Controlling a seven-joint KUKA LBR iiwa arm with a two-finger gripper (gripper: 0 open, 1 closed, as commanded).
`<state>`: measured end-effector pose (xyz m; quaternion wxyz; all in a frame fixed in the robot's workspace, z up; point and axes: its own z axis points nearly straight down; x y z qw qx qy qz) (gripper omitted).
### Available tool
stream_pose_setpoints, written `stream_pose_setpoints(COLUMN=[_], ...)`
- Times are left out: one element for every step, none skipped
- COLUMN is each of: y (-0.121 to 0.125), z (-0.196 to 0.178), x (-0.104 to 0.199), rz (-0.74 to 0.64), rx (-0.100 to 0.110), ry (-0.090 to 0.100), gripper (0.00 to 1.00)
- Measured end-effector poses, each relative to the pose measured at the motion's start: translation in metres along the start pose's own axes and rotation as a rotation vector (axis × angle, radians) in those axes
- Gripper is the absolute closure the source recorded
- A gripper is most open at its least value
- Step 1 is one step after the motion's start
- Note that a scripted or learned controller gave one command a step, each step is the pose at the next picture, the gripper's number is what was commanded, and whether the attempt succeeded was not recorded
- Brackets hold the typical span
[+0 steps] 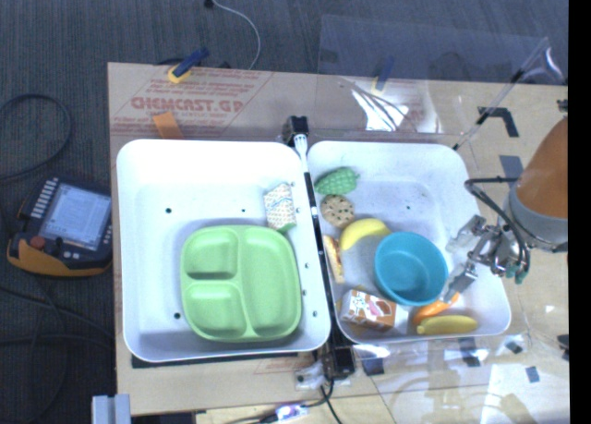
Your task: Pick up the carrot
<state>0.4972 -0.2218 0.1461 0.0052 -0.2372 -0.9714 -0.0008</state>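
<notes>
Here, in the camera view, the gripper (468, 270) hangs low over the right part of the right bin (434, 156), a tangle of thin metal links whose fingers are too small and blurred to read, so I cannot tell whether it is released or clenched. Just below and slightly left of it lies the carrot (432, 310), a short orange stub mostly hidden between the round, glossy blue bowl (410, 266) and a smooth yellow banana (449, 324); whether the tool touches it is unclear. Left of the gripper, past the bowl, sit a second yellow banana-like piece (362, 231), a speckled brown cookie (337, 209), a bumpy green item (336, 180) and a crinkled brown packet (368, 309). Farther left, the left bin (148, 173) holds a matte green divided plate (242, 282) with three compartments and a small printed wrapper (279, 205) leaning near its dividing wall. The arm's orange band (547, 173) is cut off at the right.
</notes>
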Motion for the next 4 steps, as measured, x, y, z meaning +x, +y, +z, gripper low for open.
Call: stream_pose_setpoints(y=[0.025, -0.003, 0.004, 0.024], z=[-0.131, -0.077, 0.048, 0.049], x=[-0.050, 0.003, -0.005, 0.006], rz=[0.097, 0.043, -0.022, -0.457], rx=[-0.004, 0.000, -0.004, -0.014], ry=[-0.028, -0.009, -0.023, -0.056], gripper=[0.00, 0.00, 0.00, 0.00])
